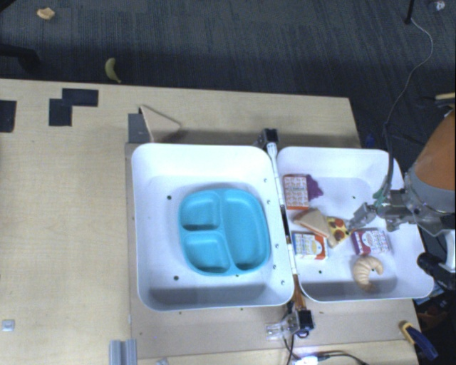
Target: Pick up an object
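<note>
- The desk [64, 235] was pale tan wood, and it filled most of the view.
- Beyond the desk's far edge lay a dark grey carpeted floor [235, 43].
- On the floor, just past the desk's far-left edge, lay a small yellow curved object [112, 69]; farther left sat a small tan scrap [45, 13].
- Dark rectangular patches [71, 105] marked the desk's far-left corner.
- A thin cable [410, 68] trailed across the floor past the desk's far-right corner.
- Light was even, without hard shadows.

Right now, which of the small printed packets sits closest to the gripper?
The packet at the right bin's right side, just under the gripper; the other two lie further left, near the divider.
</note>
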`<state>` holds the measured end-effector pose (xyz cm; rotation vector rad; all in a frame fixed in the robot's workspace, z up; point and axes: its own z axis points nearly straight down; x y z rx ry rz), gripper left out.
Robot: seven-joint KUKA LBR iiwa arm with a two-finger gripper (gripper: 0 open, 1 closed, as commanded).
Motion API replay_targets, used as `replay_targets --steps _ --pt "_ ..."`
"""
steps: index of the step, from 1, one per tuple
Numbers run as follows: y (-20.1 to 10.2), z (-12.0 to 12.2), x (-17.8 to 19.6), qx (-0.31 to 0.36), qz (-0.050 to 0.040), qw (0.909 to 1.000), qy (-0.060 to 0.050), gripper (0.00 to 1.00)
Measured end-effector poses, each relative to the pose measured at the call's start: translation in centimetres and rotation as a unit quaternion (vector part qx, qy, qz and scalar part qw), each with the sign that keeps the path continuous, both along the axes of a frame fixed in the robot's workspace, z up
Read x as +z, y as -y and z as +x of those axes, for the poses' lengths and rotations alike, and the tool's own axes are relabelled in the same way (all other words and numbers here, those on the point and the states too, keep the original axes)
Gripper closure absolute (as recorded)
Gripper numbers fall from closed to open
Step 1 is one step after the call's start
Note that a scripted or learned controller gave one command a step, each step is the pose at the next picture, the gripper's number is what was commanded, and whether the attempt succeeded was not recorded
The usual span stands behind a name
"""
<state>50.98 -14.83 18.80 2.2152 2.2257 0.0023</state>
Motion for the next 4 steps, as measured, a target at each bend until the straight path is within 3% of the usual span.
replay_targets --steps 1,2,3,4 --pt "-1.2 0.2 -8.9 -0.001 -0.0015 1.0000 0.005 0.00" --pt "-1.1 0.3 -7.8 -0.001 -0.0036 1.0000 0.008 1.00" --pt "-1.1 0.3 -7.8 -0.001 -0.0035 1.0000 0.008 0.00" --pt "-3.5 -1.3 -9.4 -0.003 -0.0090 0.9998 0.018 0.00"
